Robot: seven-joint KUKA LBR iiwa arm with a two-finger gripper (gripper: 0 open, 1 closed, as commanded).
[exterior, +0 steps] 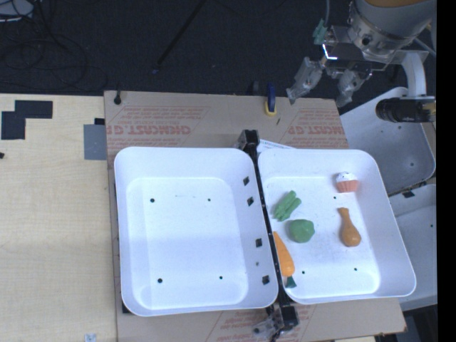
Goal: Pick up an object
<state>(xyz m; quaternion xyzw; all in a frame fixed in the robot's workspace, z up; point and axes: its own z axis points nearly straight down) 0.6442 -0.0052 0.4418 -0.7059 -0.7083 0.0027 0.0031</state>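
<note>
Right bin [399, 262] contents: orange carrot [283, 255] lying against left wall, green leafy piece [287, 206] above round green item [301, 230], tan drumstick [348, 228] right of those, small cupcake [347, 182] near top-right.

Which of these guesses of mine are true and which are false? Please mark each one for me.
1. All the toy foods lie in the right bin. True.
2. The gripper is holding the carrot. False: the gripper hangs open above the bench's far edge with nothing between its fingers, and the carrot lies in the bin by the divider.
3. The cupcake sits nearer the bin's far side than the drumstick. True.
4. The round green thing rests in the left bin. False: it lies in the right bin, just below the leafy green piece.
</note>
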